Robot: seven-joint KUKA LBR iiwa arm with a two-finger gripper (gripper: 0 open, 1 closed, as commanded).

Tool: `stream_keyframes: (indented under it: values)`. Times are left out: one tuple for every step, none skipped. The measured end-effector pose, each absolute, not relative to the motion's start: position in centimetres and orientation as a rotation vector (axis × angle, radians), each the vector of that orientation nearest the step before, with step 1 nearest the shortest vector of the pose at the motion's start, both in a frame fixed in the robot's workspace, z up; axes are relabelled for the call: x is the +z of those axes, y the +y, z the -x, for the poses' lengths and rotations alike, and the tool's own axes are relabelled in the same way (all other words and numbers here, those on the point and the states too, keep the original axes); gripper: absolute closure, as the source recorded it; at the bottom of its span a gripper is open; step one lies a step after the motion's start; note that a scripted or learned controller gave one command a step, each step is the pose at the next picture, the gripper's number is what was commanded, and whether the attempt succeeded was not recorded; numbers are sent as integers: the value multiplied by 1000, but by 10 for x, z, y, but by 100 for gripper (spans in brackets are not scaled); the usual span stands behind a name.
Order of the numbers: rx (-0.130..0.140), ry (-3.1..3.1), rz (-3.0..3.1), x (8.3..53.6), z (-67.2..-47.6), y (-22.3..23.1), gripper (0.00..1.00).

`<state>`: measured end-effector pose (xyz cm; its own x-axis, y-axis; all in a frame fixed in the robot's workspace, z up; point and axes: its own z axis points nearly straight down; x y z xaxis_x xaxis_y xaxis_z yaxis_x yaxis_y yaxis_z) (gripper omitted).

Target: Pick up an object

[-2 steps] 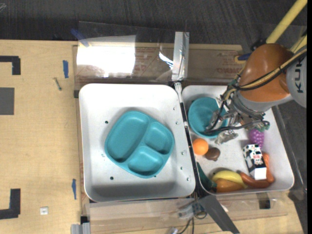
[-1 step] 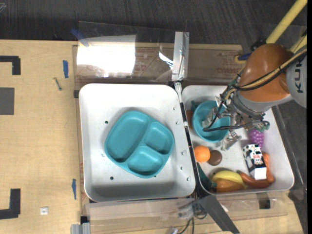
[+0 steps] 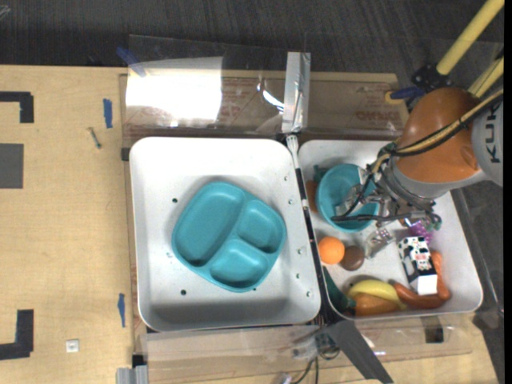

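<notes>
Part of the white "KUKA" lettering shows on the grey arm, which reaches in from the right over the right bin, its gripper low beside the teal bowl, near the orange ball and banana.
</notes>
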<state>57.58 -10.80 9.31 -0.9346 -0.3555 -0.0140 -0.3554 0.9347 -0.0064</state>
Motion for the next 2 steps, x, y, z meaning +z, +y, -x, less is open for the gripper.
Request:
stream_keyframes:
  values:
    - [-6, 3083, 499, 92, -557, -99, 0]
    - [-4, 3117, 139, 92, -528, -94, 0]
